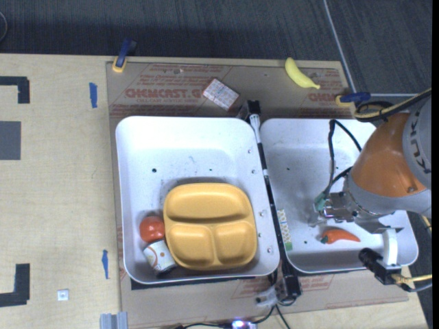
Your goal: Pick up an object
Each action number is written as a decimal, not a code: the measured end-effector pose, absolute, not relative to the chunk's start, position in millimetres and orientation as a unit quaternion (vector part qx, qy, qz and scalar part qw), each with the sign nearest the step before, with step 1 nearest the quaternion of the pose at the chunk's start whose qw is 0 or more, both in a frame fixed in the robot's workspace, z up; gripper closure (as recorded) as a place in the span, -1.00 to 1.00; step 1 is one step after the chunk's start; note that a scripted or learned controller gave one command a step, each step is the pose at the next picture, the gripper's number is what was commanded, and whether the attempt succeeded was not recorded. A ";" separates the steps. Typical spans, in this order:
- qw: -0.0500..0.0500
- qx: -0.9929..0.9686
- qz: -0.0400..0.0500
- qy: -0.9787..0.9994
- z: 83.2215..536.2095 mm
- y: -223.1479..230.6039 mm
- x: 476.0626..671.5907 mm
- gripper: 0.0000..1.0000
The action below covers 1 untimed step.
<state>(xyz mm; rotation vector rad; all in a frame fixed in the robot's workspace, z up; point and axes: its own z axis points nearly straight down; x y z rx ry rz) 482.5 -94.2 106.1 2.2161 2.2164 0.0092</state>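
Note:
A small orange carrot-shaped toy (339,236) lies near the front of the right bin (302,149). My gripper (330,210) hangs low over that bin, just above and to the left of the carrot, with the orange band of the arm (387,160) behind it. In the left bin (185,139) a yellow divided tray (209,223) lies upside down. A red tomato-like ball (151,227) and a small white and orange cup (159,255) sit at the tray's left side.
On the cardboard behind the bins lie a yellow banana (301,74) and a small patterned box (220,94). A black bar (263,163) runs between the two bins. Cables loop over the right bin's back edge, and blue clamps hold the cardboard.

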 end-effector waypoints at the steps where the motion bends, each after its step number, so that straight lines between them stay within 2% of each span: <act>1: 0.004 0.707 0.003 0.707 106.0 -94.2 482.4 -1.00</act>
